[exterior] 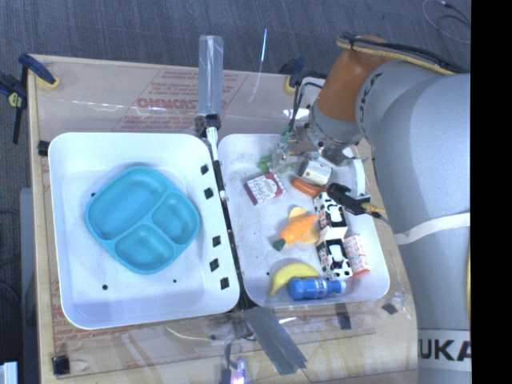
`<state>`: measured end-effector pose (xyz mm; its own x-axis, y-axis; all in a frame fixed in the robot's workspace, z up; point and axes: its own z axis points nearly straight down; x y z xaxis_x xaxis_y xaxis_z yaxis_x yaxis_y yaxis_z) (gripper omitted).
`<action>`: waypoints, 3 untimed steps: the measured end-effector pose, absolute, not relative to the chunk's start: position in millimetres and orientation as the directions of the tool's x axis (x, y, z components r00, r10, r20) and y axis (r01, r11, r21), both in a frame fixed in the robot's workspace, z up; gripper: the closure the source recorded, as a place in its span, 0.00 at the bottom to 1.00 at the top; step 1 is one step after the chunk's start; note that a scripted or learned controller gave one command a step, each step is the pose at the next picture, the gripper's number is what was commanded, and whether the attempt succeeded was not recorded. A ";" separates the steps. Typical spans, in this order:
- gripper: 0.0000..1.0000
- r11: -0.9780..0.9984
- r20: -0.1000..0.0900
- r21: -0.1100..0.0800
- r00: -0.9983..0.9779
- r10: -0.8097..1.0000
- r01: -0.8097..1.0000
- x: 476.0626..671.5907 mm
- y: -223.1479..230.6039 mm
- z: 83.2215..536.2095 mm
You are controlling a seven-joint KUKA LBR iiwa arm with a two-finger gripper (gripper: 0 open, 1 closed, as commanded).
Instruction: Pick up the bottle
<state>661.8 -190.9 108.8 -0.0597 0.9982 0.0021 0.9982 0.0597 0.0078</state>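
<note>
I see the claw (290,146) low over the right bin's (364,290) far edge, among small items; I cannot tell how it is set. The blue bottle (315,288) lies on its side at that bin's near edge, just beside a banana (290,275), well apart from the claw. A blue tray (142,219) sits in the left bin (68,154).

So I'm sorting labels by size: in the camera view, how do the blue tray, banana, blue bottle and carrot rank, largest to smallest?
1. Blue tray, by far the largest.
2. Blue bottle and banana: they look alike in size, so I won't rank them.
3. Carrot, a bit smaller.
</note>
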 end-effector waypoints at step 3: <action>0.00 0.063 0.003 0.008 -0.063 0.998 0.998 662.4 -190.1 119.4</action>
<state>662.4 -190.1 119.4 -0.0632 0.9980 0.0027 0.9980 0.0631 0.0079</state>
